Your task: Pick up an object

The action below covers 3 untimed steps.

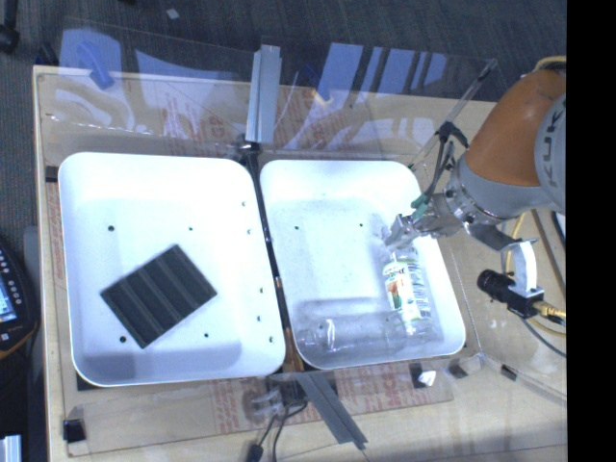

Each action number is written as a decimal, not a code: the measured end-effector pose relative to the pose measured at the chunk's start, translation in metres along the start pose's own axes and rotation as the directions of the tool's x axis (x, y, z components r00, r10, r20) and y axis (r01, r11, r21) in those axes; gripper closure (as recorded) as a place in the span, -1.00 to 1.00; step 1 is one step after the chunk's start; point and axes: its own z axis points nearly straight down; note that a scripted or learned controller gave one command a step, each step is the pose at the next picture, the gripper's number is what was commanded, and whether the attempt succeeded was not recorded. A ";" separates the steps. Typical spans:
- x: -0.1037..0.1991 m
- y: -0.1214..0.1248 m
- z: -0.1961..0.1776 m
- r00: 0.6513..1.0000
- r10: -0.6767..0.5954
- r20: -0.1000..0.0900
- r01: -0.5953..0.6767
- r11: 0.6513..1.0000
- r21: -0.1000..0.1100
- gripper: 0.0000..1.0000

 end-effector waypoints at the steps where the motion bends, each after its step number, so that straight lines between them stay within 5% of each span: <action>1: 0.000 0.000 0.000 1.000 0.000 0.000 0.000 1.000 0.000 -1.00; 2: 0.001 0.016 0.041 0.999 -0.051 -0.004 0.051 0.999 0.003 -1.00; 3: 0.001 0.008 0.056 0.997 -0.079 -0.003 0.079 0.997 0.001 -1.00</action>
